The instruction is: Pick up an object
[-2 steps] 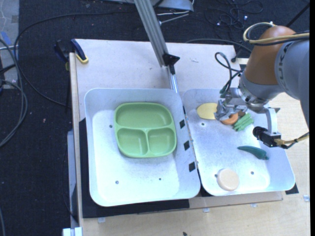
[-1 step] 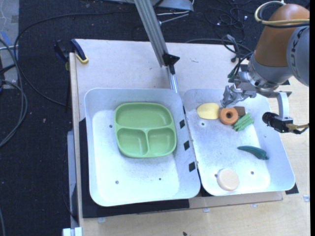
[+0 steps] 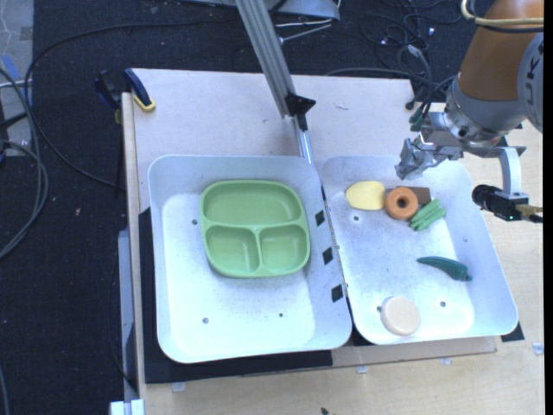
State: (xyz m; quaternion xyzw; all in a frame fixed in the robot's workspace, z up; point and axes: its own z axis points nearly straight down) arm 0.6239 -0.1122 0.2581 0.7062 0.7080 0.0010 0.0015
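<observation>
The gripper [image 3: 413, 164] hangs above the far edge of the right bin [image 3: 484, 258], just behind the orange ring [image 3: 401, 203]; nothing shows between its fingers, and how wide they stand cannot be told at this angle. The grey arm [image 3: 501, 50] with its orange band comes in from the upper right.

By size, the bench top [image 3: 216, 111] comes first, pale and bare behind the bins, with a slanted metal pole [image 3: 268, 46] crossing it. Next are the two white bins. The left bin [image 3: 181, 318] holds one green divided tray [image 3: 256, 227] of three compartments, set toward its far half, so the near half is open floor. The right bin carries five small things. Three crowd its far edge: one yellow piece [image 3: 365, 195] to the left, the orange ring touching a brown block [image 3: 420, 195] behind it, and one light green piece [image 3: 428, 215] just beside the ring on the right. One dark green piece [image 3: 446, 267] lies apart near the middle right, and one cream round piece [image 3: 400, 316] sits at the near edge. Between these, the bin's centre and left strip stay open for moving.

On the arm's grey shell a few dark letters show at the frame's edge, too cropped to read. One black and yellow clamp [image 3: 134, 89] sits at the bench's far left corner.
</observation>
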